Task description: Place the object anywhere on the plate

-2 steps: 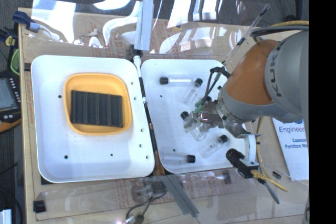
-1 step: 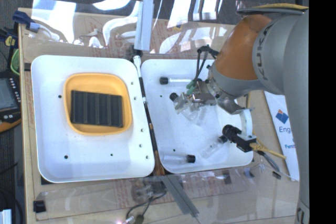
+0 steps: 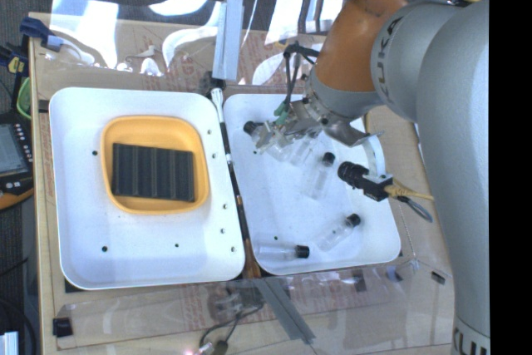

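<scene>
- Now the end effector [image 3: 278,131] is hovering low in the right bin [image 3: 378,249], among clear vials [image 3: 283,250]; I cannot tell its state.
- Probably one vial is needing a centred grip before crossing to the plate [image 3: 154,135], lying in the left bin [image 3: 75,253].

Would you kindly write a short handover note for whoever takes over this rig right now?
Gripper: low over the right bin, upper left part; whether it grips anything cannot be told.
Objects: clear vials with black caps lie in the right bin, e.g. one near the front, another.
Plate: yellow, with a dark ridged insert, in the left bin.
Done: no vial on the plate.
Left: pick one, place it on the plate.
</scene>
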You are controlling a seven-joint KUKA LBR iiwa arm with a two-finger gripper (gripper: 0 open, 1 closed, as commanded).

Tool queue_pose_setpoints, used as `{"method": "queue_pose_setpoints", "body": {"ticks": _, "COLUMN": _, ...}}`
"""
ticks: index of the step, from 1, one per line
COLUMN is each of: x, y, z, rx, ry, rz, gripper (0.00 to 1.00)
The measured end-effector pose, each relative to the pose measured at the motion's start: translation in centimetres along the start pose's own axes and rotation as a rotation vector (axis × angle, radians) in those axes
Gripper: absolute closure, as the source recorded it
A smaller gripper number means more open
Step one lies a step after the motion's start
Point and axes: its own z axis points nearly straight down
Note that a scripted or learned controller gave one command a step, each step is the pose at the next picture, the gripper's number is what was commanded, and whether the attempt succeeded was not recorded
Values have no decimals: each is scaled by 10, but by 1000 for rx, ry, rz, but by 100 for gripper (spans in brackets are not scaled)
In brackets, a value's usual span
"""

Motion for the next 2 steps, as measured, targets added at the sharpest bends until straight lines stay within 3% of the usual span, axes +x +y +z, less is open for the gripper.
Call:
{"method": "queue_pose_setpoints", "body": {"ticks": 1, "x": 58, "y": -18, "z": 15, "rx": 4, "ry": 2, "rz": -185, "gripper": 100}}
{"method": "queue_pose_setpoints", "body": {"ticks": 2, "x": 58, "y": -18, "z": 15, "rx": 4, "ry": 1, "rz": -184, "gripper": 0}}
